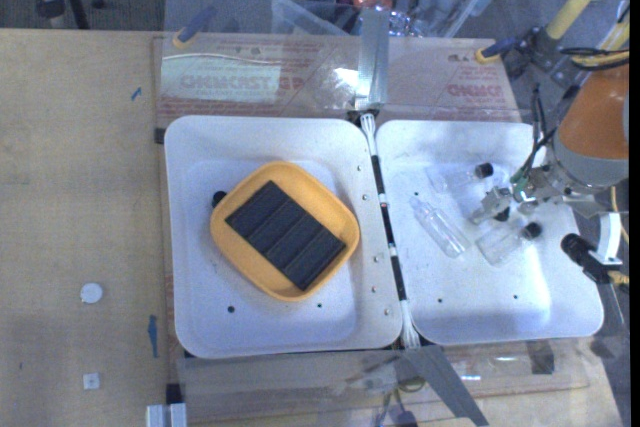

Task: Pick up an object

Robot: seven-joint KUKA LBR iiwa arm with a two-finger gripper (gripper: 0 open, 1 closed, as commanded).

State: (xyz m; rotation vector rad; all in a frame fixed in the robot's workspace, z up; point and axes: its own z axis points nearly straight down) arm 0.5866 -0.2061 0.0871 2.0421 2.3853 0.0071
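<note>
The KUKA arm (598, 130) reached in over the right bin (560, 305), its gripper (505, 205) low above a loose cluster of clear plastic pieces on the bin floor. A small transparent bottle (438, 225) lay just beside the gripper, on the side toward the divider (385, 225) between the two bins, its long axis running slantwise from the bin's upper middle down toward the near rim. A second clear piece (500, 245) rested on the near side of the gripper, almost under it. Whether the jaws were spread or closed could not be read at this scale; the metal and black fittings at the wrist blurred into the clear plastic, and nothing could be seen held between them.

Across the divider, the left bin (190, 215) carried a yellow tray-like object (255, 277) with a dark ribbed insert (285, 233), well apart from the gripper and on the far side of the bottle from it.

By appearances, the bottle was the nearest candidate: a short shift toward the divider would put the jaws over it, and closing across its narrow width rather than along its length looked the likelier way to seat it. Its see-through, smooth body could slip.
</note>
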